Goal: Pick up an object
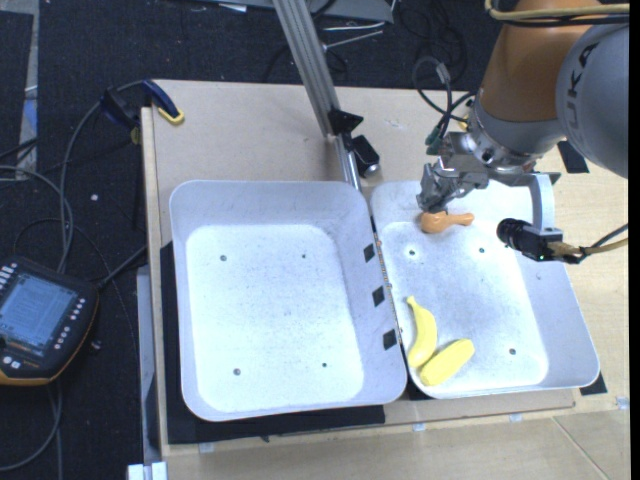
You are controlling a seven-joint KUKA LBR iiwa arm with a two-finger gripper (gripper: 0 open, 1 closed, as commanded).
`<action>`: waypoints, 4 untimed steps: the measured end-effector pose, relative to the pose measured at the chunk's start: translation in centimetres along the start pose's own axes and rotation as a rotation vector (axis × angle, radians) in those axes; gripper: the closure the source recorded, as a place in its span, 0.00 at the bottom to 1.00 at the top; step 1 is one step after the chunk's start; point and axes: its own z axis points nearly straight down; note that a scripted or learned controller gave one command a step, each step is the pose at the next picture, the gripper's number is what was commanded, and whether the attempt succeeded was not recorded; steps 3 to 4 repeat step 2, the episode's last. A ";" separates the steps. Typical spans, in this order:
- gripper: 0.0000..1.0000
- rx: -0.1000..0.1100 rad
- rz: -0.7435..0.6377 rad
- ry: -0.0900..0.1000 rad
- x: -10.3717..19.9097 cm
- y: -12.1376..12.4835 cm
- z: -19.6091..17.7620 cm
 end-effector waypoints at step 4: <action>1.00 0.001 -0.001 0.000 11.7 -2.3 2.0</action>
